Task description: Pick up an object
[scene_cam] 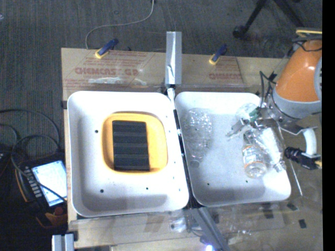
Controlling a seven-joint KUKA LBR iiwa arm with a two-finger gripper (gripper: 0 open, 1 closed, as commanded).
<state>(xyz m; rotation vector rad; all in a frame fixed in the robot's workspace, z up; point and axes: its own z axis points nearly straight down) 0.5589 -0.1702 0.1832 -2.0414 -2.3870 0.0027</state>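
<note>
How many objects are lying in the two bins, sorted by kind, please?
Yellow tray with black ribbed insert, left bin: 1
Clear plastic bottles, right bin: 2, one near the divider, one by the gripper
Total: 3
The gripper sits over the right bin, beside the second bottle.
</note>
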